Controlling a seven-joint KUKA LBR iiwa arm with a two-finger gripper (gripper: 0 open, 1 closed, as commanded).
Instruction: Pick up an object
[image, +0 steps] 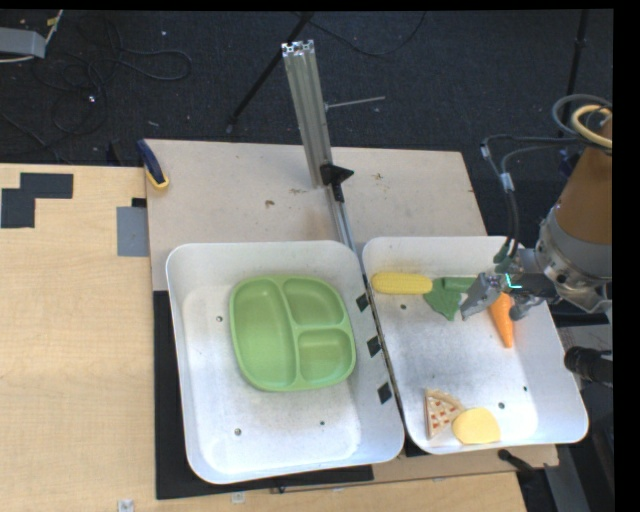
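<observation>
Over right bin (560, 400), upper part: tool (497, 296) low among toys, whether fingers apart or together cannot tell. Orange carrot (502, 322) just below tool, touching or nearly so; green piece (450, 297) just left of it; yellow corn cob (401, 284) further left. Pizza slice (439, 412) and yellow lemon (476, 427) at front of same bin. Left bin (200, 400) holds green divided plate (292, 332)

A green divided plate (293, 332) is seen in the left bin (200, 420). In the right bin (545, 400), the hand (498, 297) is placed beside a carrot (502, 322) and corn cob (401, 284).
</observation>
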